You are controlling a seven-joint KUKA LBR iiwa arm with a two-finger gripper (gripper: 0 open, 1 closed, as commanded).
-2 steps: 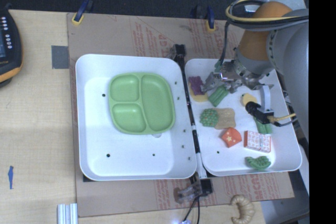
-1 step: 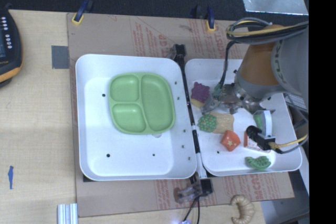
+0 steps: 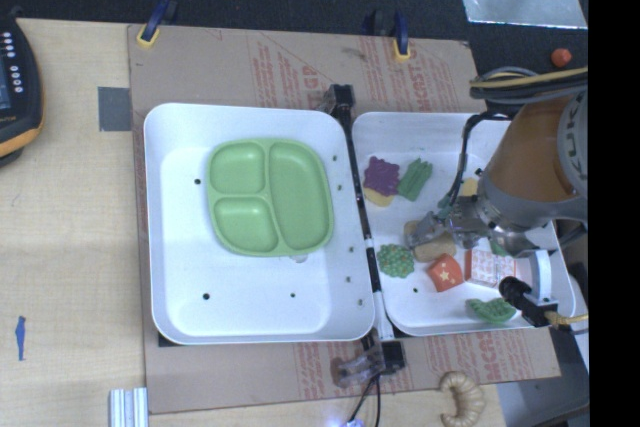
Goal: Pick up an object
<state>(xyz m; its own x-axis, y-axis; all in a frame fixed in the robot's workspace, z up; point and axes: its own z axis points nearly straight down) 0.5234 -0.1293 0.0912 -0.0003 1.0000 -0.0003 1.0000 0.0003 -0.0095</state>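
Your claw (image 3: pixel 437 227) sits low in the right bin (image 3: pixel 400 319), over the cluster of toy food near the bin's middle. You cannot tell from this angle how it is set, because the grey wrist and the clutter under it blur together.

Just below the claw and a little to its left lies a green bumpy piece like broccoli (image 3: pixel 396 260). Just below it to the right is a red block with a yellow mark (image 3: pixel 446 272), and beside that a white and red card (image 3: pixel 490 266). A tan piece (image 3: pixel 432 238) lies right under the claw, touching or nearly so; whether it is gripped you cannot tell.

Up and to the left of the claw rest a purple piece on a yellow base (image 3: pixel 380 179) and a green leafy piece (image 3: pixel 414 178). Down and to the right, near the bin's lower wall, lies another green piece (image 3: pixel 490 310).

Well to the claw's left, the left bin (image 3: pixel 180 305) holds a green divided plate (image 3: pixel 270 196).
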